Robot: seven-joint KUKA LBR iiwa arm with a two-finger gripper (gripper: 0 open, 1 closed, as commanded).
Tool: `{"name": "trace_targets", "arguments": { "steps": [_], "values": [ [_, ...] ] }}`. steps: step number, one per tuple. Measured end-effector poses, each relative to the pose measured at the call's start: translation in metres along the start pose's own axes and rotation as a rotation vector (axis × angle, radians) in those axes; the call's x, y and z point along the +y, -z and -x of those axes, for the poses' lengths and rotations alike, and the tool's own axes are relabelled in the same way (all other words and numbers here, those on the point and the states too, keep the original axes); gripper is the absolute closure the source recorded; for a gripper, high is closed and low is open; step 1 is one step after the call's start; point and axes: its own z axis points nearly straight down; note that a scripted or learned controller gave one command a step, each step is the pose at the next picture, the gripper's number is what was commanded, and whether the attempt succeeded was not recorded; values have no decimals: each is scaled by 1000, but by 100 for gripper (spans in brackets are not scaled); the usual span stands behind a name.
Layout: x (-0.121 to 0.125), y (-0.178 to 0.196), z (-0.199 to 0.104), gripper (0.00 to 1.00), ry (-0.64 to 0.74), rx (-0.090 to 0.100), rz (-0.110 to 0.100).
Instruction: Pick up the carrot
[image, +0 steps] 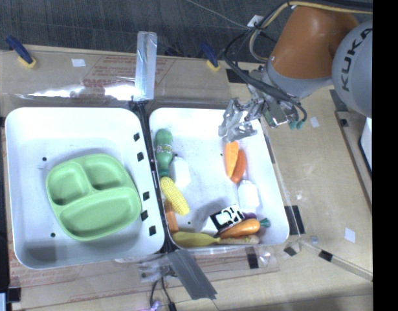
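Though blurred, end effector [237,123] hovers above carrot [232,159].

The carrot [234,161] is a short orange piece, broad at its top end and narrowing toward the bottom, with a lengthwise line that makes it look like 2 halves pressed side by side. It lies flat on the white floor of the right bin [205,125], a little right of the frame's center, its long axis running nearly straight up and down the picture. Its top end sits just below the metal fingers of the hand [237,123]; whether they touch cannot be told. It lies near the bin's right wall.
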Motion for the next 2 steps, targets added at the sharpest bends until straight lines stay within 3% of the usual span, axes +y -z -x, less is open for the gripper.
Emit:
{"name": "trace_targets", "arguments": {
  "steps": [1,2],
  "values": [
    [46,-65,-43,100,-182,11,8],
    [-11,-14,-51,100,-90,5,3]
  ]
}}
